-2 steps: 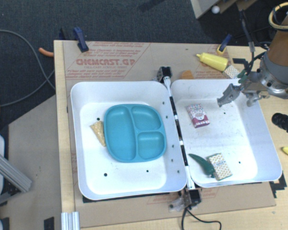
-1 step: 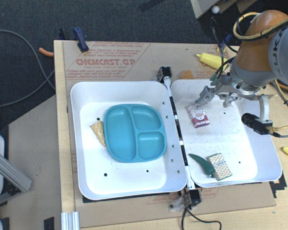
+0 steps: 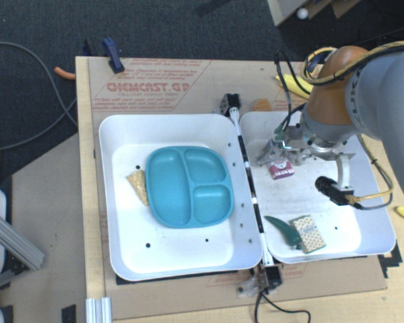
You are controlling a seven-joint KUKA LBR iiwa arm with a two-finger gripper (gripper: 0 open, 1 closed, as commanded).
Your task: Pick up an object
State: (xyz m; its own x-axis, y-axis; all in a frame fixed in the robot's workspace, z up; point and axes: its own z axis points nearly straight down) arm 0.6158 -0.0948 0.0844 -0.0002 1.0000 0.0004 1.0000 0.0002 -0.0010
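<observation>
The gripper (image 3: 281,155) hangs low in the right bin (image 3: 374,244), directly over a small maroon block (image 3: 281,171); whether the claw is open or closed cannot be told. An off-centre descent would probably nudge the block aside rather than capture it.

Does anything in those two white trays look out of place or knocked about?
One small oddity: in the left bin, a tan sponge-like piece is wedged partly under the edge of the blue divided plate. The plate itself sits slightly turned. Nothing looks spilled or broken.
</observation>
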